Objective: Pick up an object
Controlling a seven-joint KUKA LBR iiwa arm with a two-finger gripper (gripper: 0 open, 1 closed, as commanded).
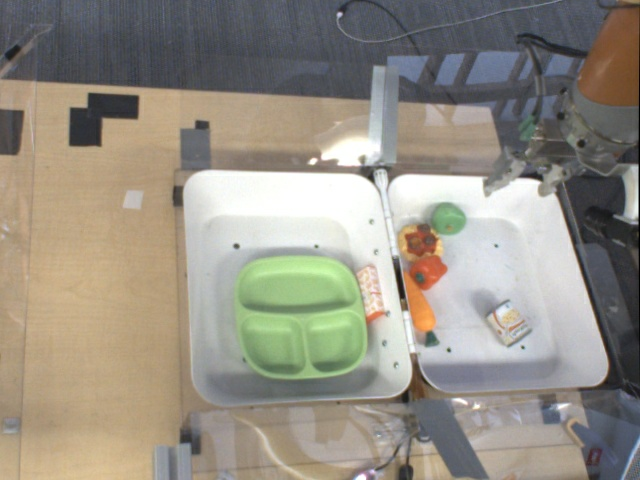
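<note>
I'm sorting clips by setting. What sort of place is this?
Probably a robot lab test bench: two white bins on a wooden table, a robot arm reaching in, toy food like a carrot, loose cable on carpet.

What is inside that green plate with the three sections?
Nothing: all three sections of the green plate look bare. It sits in the left bin, covering the floor beneath, so anything under it is hidden.

Two white bins (pixel 200 268). Left bin: one green tray (pixel 300 315), one small packet (pixel 370 293). Right bin (pixel 560 298): one green apple (pixel 448 218), one strawberry piece (pixel 419 239), one red pepper (pixel 428 270), one carrot (pixel 423 313), one small box (pixel 509 322). One arm (pixel 610 78).
</note>
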